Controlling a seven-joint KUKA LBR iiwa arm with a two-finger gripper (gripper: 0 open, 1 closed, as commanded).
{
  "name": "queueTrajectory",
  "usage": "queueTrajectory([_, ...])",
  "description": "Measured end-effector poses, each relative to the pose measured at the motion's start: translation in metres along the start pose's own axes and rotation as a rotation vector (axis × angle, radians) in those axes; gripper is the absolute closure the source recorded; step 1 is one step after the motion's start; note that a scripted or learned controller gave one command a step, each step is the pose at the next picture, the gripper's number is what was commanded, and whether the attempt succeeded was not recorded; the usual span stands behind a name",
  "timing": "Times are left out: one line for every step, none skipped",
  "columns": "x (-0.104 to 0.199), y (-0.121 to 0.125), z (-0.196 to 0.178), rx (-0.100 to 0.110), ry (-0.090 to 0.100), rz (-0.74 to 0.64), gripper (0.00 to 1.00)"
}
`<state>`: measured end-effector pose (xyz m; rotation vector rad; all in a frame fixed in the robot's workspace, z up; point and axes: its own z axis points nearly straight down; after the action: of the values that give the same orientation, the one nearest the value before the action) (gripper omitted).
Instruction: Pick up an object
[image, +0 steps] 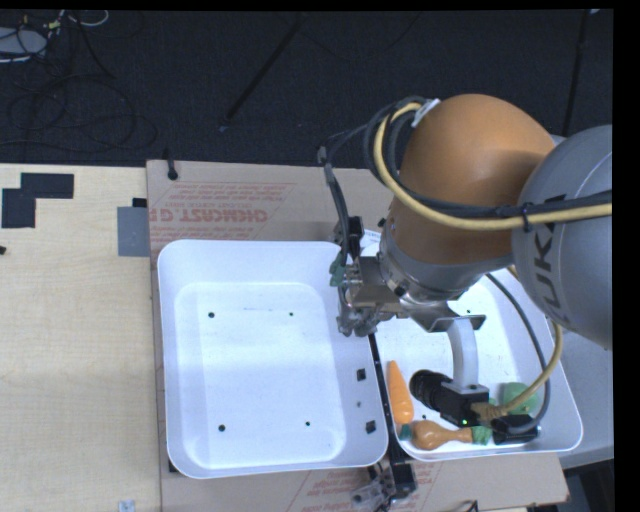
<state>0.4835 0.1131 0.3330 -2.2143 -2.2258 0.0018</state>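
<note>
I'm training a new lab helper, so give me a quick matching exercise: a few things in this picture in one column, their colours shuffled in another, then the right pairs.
Things:
1. carrot
2. left bin
3. band above the wrist
4. small block

Colours:
A. white
B. green
C. bright orange
D. brownish orange

Pairs: 1-C, 2-A, 3-D, 4-B

Single fixed cam, overhead, slanted down on both white bins (170, 300); arm (480, 190) enters from view's right, close to lens.
</note>
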Motion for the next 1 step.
queueTrajectory([0.0616,0.0047,-0.1402,-0.015,0.005,-0.003,1.0])
